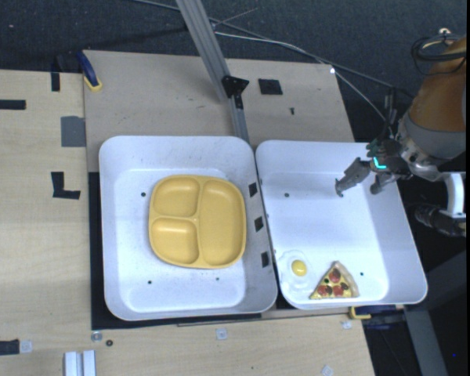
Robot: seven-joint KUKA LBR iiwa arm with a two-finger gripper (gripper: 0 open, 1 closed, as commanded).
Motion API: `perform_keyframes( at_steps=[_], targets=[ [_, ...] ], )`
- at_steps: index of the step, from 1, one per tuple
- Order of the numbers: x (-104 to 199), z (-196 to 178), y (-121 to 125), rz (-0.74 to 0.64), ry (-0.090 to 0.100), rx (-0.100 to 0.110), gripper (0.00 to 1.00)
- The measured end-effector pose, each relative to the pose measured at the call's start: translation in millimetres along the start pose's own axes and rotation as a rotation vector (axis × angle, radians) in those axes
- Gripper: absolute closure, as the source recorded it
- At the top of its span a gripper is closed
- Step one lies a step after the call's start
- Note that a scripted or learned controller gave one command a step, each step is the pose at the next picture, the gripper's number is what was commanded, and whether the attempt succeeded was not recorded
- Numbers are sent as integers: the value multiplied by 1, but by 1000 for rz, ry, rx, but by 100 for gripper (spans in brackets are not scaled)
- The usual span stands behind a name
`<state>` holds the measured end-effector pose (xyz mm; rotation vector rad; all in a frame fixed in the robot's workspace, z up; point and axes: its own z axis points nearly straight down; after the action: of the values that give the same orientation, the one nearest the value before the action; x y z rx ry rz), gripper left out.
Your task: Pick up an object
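While the arm leans in from the right, we see its gripper (366, 177) hanging over the upper right part of the right bin (317, 159), close to that bin's far wall. The two dark fingers are spread apart in a downward V, and nothing sits between them, so we take the hand as open and holding nothing.

The things we could pick lie at the other end of this same bin. A pizza slice (335, 282) rests near the front edge, its point aimed up toward the gripper and its crust toward the front rim. Just beside it on the left sits a fried egg (296, 268), a white patch with a yellow centre. Both lie well apart from the fingers, toward the near side of the bin and a little left of the hand. The left bin (125, 171) holds a yellow divided plate (197, 222), which lies further off still, across the wall between the bins.

We judge the pizza slice the nearer and easier target: the hand would need to travel toward the front rim along the bin, then come down with the fingers straddling the slice across its width.
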<state>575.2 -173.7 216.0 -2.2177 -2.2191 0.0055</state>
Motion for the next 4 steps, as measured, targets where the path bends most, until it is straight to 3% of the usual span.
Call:
perform_keyframes(
  at_steps=[1,3,4],
  targets=[
    [0,-2,1,-1,-1,-4,0],
    [10,124,7,-1,0,0,0],
    [10,129,8,-1,-2,-6,0]
  ],
)
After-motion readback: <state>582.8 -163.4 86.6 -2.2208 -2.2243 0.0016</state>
